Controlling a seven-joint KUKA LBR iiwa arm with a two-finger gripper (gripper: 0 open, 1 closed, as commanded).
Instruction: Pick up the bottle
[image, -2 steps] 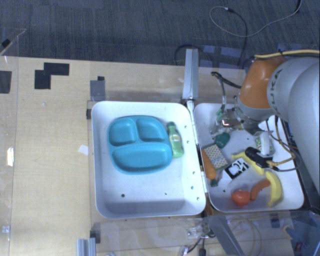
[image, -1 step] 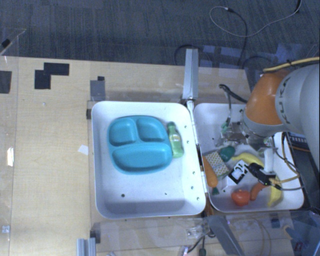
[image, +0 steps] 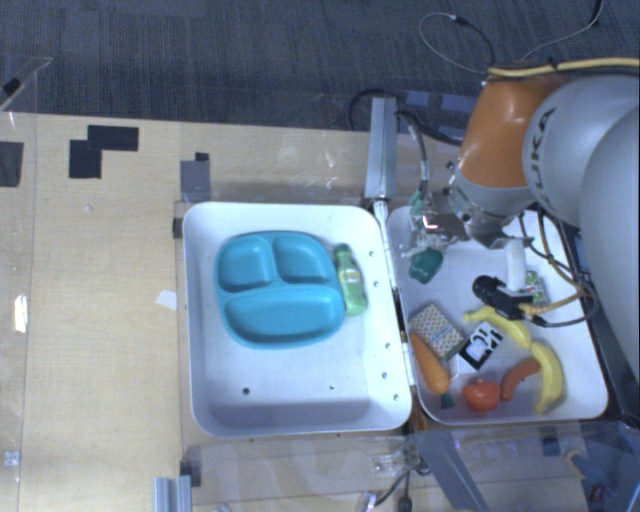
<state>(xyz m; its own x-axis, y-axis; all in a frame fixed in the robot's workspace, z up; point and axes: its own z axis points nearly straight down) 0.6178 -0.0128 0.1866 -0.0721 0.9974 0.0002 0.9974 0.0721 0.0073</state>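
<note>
- Bottle (image: 349, 280): pale green, translucent plastic with a lighter cap. It lies on its side in the left white bin (image: 290, 405), close to that bin's right wall. Its long side runs along the wall and touches the right edge of the blue plate.
- Blue plastic divided plate (image: 275, 300): three compartments, set toward the far side of the left bin.
- Gripper (image: 432, 228): hangs over the far-left corner of the right white bin (image: 585, 388), across the dividing walls from the bottle. Whether it is open or closed cannot be told, and nothing can be seen held in it.
- Small teal cup-like object (image: 425, 265): just below the gripper in the right bin. Whether the two touch cannot be told.
- Other contents of the right bin, toward its near side:
  - orange carrot (image: 432, 367)
  - checkered block (image: 437, 325)
  - black-and-white cube (image: 482, 345)
  - yellow banana (image: 540, 365)
  - red tomato (image: 481, 395)
  - reddish sausage (image: 520, 377)
- Hazards, as judged:
  - A low crossing to the left bin could strike the two walls between the bins.
  - The bottle is wedged between plate and wall, so there is little room either side. A closing grip may catch the plate's rim or the bin wall.
  - The smooth round body could roll or squirt out of a grip that lands off-centre.
  - A descent where the gripper hangs now would meet the teal object, not the bottle.
</note>
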